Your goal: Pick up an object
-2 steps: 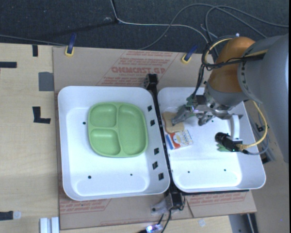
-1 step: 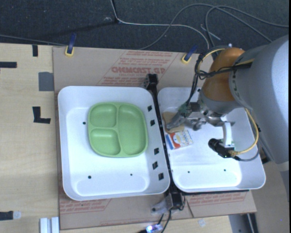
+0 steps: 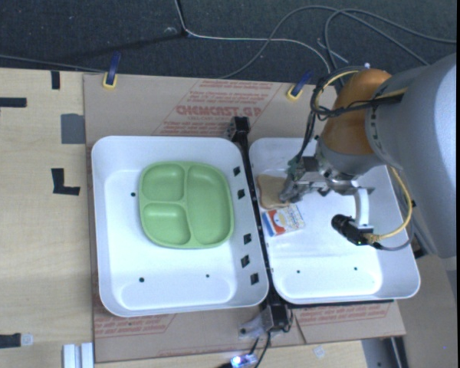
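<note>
Gripper (image 3: 295, 184) low in right bin (image 3: 345, 286), over tan item (image 3: 270, 190); fingers' state: can't tell. Red-white packet (image 3: 284, 221) just nearer. Both look flat, light, floppy; pinch an edge.

My arm (image 3: 433, 159) was a bulky grey cylinder with an orange band (image 3: 358, 110) above its wrist. A yellow cable (image 3: 402, 205) looped beside the metal hand (image 3: 295, 184).
</note>
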Controlling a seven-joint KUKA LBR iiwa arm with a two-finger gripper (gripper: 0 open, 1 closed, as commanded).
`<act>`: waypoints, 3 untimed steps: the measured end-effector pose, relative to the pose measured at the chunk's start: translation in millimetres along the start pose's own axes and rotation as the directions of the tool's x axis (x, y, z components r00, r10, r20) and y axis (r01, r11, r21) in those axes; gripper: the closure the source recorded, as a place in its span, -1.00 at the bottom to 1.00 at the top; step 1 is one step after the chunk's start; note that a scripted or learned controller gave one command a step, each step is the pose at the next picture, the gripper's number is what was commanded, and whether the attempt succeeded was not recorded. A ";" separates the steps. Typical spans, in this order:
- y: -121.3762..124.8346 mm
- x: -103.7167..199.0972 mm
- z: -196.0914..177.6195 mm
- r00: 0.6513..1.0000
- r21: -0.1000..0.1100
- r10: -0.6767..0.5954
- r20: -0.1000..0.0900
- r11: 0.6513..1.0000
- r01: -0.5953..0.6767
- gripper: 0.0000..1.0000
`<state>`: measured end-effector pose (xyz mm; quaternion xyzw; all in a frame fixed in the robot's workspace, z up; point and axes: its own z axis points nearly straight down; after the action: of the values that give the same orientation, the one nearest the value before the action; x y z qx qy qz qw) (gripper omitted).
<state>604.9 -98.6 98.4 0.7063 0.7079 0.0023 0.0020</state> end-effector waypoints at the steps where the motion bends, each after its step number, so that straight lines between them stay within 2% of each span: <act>1: 0.8 -2.6 -42.5 1.000 0.003 0.002 0.001 1.000 -0.002 1.00; 2: -2.9 1.9 -103.4 1.000 0.001 0.001 0.001 1.000 -0.001 1.00; 3: -4.1 1.9 -146.3 1.000 0.002 0.001 0.001 1.000 -0.001 1.00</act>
<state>599.9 -96.8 244.6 0.7067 0.7075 0.0010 0.0016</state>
